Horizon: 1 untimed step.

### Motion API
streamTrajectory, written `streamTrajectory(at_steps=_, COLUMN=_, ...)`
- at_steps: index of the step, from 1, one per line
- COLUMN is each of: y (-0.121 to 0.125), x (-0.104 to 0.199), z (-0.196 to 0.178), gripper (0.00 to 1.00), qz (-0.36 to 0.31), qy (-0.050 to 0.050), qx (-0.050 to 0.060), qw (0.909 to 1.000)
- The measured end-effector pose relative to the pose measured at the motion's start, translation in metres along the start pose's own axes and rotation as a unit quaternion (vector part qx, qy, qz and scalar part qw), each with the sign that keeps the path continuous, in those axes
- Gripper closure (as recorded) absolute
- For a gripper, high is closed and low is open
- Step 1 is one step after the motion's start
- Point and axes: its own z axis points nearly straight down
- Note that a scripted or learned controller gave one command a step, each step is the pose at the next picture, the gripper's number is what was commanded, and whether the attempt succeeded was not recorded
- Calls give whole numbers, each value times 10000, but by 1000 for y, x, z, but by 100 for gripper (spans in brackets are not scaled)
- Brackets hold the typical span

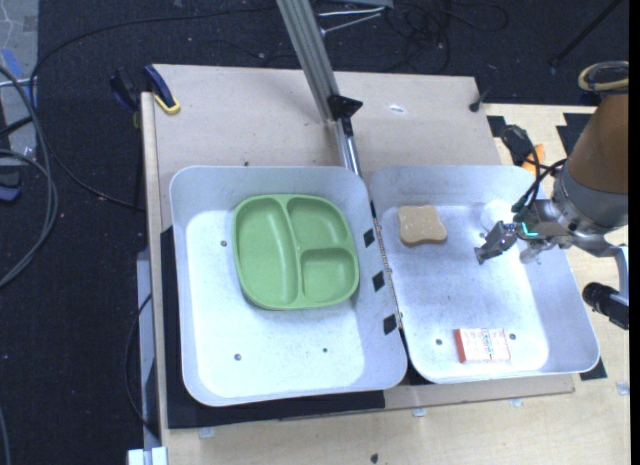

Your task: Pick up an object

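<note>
Toward the back edge of the right bin, near the wall it shares with the left bin, lies a tan bread-slice toy, flat, its long axis running roughly along that back edge with the rounded top pointing left. It looks light and probably soft or foamy, so I would pinch it across its short sides. Just right of it the gripper hangs over bare floor, jaws apparently spread and pinching nothing; a small red-and-white box lies near the front edge.
</note>
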Motion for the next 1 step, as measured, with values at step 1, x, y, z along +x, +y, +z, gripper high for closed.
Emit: streamTrajectory(at_steps=1, y=1, x=0, z=-1, gripper=0, qz=-3, qy=-3, qx=-13, qw=10000)
